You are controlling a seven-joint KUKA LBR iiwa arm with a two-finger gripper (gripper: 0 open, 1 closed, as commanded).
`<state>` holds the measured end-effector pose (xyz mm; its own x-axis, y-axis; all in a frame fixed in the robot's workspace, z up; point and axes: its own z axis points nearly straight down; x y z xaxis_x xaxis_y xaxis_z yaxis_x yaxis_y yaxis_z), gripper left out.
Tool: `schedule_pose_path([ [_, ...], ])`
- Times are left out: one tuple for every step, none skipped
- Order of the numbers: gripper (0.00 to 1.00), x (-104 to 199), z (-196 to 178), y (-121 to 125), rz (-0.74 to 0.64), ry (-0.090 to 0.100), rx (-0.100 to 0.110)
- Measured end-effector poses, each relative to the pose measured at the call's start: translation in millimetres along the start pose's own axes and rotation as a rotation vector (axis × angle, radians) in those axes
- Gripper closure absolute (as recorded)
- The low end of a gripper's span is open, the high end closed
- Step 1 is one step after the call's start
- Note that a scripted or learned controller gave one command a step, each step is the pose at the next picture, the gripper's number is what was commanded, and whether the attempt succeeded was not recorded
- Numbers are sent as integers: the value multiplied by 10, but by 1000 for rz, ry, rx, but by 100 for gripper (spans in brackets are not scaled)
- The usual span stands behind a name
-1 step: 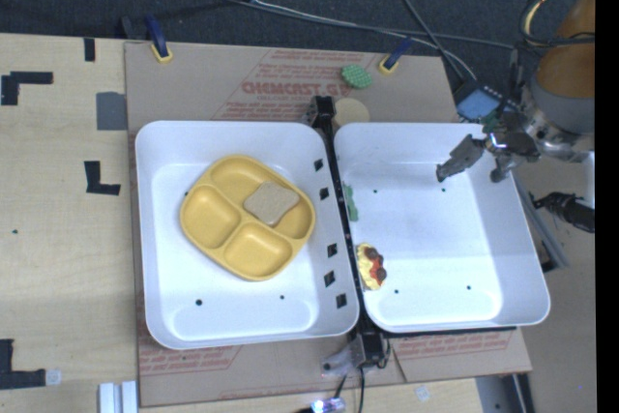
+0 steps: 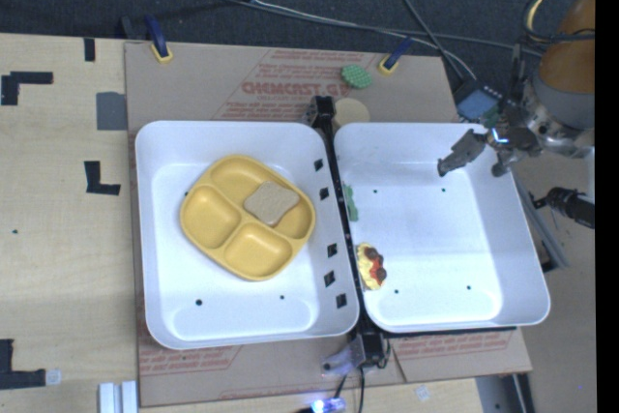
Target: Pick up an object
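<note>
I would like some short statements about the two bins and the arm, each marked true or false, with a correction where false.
1. The yellow divided plate lies in the left bin. True.
2. A tan bread-like slice rests on the plate. True.
3. The gripper hangs over the left bin. False: it is above the right bin, near its far right corner.
4. The gripper holds the small yellow and dark item. False: that item lies in the right bin by its left wall, apart from the gripper.
5. A green object lies on the cardboard beyond the bins. True.
</note>
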<state>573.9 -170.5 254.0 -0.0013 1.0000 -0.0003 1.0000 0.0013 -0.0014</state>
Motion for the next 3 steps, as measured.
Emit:
schedule_pose_path([
  [0,65,619,41,-1,1,6],
  [0,81,1062,-1,0,1,5],
  [0,156,1584,63,-1,1,4],
])
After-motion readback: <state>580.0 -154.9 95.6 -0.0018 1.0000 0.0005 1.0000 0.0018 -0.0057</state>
